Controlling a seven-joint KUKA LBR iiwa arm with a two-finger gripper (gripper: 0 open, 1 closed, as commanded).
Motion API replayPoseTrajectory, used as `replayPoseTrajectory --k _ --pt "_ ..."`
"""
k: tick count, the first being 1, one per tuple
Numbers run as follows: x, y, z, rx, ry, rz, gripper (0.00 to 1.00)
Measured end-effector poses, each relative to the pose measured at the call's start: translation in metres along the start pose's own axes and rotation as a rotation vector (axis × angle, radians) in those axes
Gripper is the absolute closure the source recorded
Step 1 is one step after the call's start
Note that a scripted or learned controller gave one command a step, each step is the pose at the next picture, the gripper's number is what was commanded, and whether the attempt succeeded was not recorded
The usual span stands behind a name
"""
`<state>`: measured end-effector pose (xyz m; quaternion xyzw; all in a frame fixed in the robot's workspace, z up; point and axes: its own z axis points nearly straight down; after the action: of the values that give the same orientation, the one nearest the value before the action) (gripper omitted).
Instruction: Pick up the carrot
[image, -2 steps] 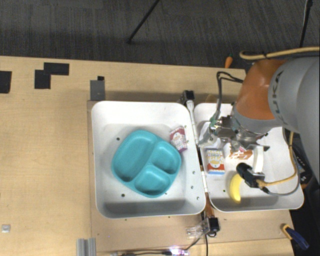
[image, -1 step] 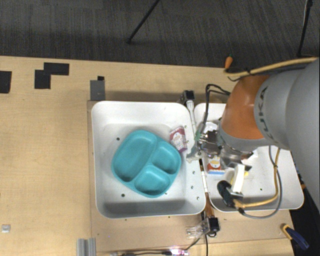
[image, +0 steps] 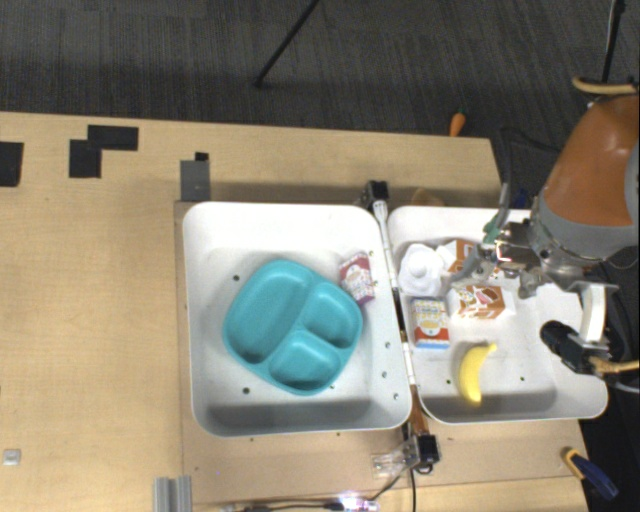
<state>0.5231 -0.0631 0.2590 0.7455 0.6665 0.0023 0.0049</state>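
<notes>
Counter (image: 100, 300): pale wood, with black squares (image: 102, 148) set into its far left part.
Floor (image: 150, 50): dark grey carpet behind the counter, crossed by a thin black rod.
Left bin (image: 200, 330): white and shallow; we see a teal plate (image: 292, 325) with three wells in its middle and a small reddish packet (image: 357, 277) near its right wall.
Right bin (image: 560, 400): white, touching the left bin along one side; it bears a white bottle (image: 420, 268), a small carton (image: 430, 323), a brown wrapper (image: 482, 301) and a banana (image: 472, 372).
Arm (image: 600, 170): grey with an orange band, reaching in from the right over the right bin.
End effector (image: 487, 262): low over the far part of the right bin; we cannot tell whether it is apart or together.
Carrot (image: 461, 256): we take it to be the small orange piece in the right bin, between the bottle and the end effector and just beside both; it is partly hidden, so we cannot make out its shape or whether anything touches it.
</notes>
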Motion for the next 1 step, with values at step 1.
replayPoseTrajectory --k 1 --pt "0.0559 -0.0424 0.0768 0.015 0.006 -0.074 0.00"
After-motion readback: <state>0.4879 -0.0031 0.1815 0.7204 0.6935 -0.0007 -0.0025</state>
